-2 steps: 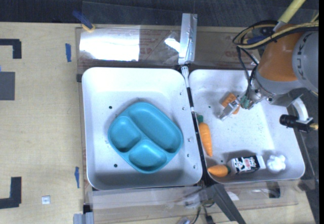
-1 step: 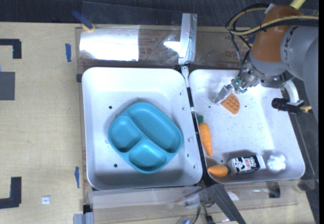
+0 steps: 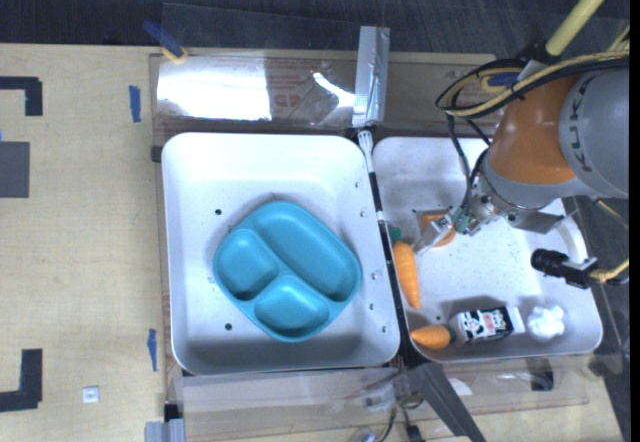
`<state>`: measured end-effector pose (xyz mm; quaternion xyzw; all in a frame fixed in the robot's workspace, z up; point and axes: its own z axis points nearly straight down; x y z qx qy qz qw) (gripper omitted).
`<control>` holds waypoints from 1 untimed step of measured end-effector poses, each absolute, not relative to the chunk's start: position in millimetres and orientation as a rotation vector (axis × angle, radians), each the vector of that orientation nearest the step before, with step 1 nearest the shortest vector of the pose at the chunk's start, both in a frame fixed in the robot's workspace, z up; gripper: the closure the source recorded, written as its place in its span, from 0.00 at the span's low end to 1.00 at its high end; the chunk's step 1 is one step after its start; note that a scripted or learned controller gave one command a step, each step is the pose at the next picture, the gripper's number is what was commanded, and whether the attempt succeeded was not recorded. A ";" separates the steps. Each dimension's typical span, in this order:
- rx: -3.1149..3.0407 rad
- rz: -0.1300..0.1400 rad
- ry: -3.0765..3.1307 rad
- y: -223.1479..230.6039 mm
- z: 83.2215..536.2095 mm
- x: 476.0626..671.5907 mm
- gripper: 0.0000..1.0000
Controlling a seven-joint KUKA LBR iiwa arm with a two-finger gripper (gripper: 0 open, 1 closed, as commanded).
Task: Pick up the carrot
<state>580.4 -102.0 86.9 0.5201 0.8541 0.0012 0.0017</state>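
1. The KUKA arm [image 3: 560, 145] reaches into the right bin [image 3: 520, 185] from the right, and its bulk covers that bin's upper right corner, so whatever lies under it is hidden
2. The left bin [image 3: 200, 180] holds a blue three-compartment tray [image 3: 287, 268], well apart from the work; it poses little risk
3. The carrot [image 3: 406, 272] lies lengthwise hard against the right bin's left wall, just beside the divider. I judge this the main hazard: a claw coming down may strike the wall or wedge a finger there and skid off
4. The gripper [image 3: 447, 226] hangs just up and right of the carrot's top end; whether it is spread or pressed together I cannot tell, as it blurs into a small orange-and-green patch I can't identify
5. A black-and-white carton-like toy [image 3: 484, 322] lies near the front wall
6. A rounder orange piece [image 3: 431, 336], touching or nearly touching the carrot's lower tip, could be grabbed by mistake
7. A small white lump [image 3: 546, 321] in the front right corner is too indistinct to name
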 end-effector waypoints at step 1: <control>1.630 0.006 2.674 -102.9 94.5 583.2 1.00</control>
